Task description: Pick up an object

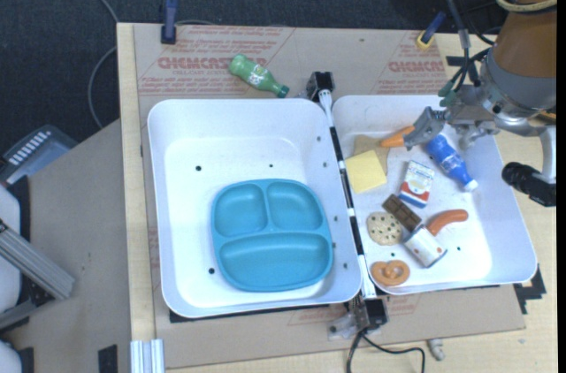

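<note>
One blue bottle point(451, 162) beside jaws point(439, 125)

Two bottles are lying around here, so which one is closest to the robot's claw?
The blue plastic bottle in the right bin, just below the claw. The green bottle lies outside on the cardboard.

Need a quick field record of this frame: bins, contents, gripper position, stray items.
left bin: blue divided plate
right bin: blue bottle, yellow block, small carton, cookie, chocolate bar, sausage, white cup, pretzel, orange piece
gripper: over right bin's far side, by the blue bottle; grasp unclear
outside bins: green bottle on bench
</note>
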### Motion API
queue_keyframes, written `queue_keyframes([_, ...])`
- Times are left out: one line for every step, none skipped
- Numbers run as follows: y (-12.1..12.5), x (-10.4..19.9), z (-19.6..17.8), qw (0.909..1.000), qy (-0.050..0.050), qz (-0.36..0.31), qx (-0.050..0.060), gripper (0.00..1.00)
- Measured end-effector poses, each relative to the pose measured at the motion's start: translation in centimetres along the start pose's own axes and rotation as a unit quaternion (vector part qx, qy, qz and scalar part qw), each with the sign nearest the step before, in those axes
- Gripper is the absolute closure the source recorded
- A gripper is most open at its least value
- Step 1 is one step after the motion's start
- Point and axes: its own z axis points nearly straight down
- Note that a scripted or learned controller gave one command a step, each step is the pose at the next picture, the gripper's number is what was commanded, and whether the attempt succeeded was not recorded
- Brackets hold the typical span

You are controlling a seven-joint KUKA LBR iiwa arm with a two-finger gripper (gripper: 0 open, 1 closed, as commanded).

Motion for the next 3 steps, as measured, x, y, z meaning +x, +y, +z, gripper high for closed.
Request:
queue_keyframes([-3.6,-0.9,11.0,1.0000,0.000,0.001,0.001,0.00])
queue_keyframes([-3.4,-1.1,16.6,1.0000,0.000,0.000,0.001,0.00])
queue_keyframes([-3.3,-1.1,15.6,1.0000,0.000,0.001,0.000,1.00])
